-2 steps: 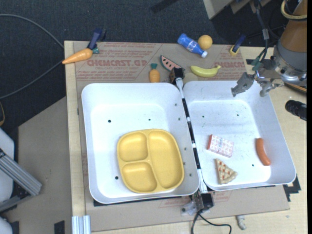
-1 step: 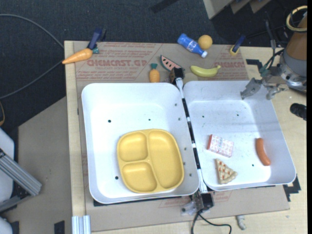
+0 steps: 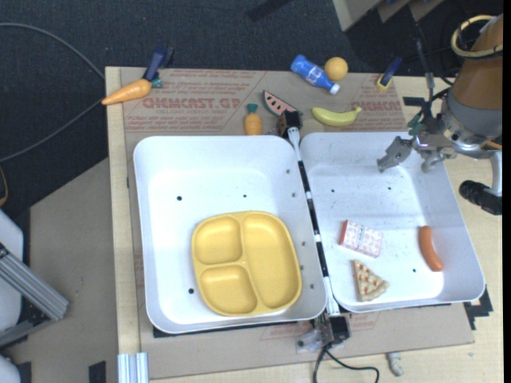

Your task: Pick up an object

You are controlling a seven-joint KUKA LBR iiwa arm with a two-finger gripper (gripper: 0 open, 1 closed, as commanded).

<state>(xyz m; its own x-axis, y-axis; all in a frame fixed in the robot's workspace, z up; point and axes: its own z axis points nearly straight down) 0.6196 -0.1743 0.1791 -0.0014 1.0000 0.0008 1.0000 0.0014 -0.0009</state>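
My gripper (image 3: 413, 153) hangs at the upper right of the frame, over the far end of the right bin (image 3: 447, 295). Fingers spread apart, nothing between them. Lower in that bin: pink wafer packet (image 3: 361, 238), pizza slice (image 3: 368, 281), sausage (image 3: 430, 248). Left bin (image 3: 160, 174) holds a yellow divided plate (image 3: 244, 262).
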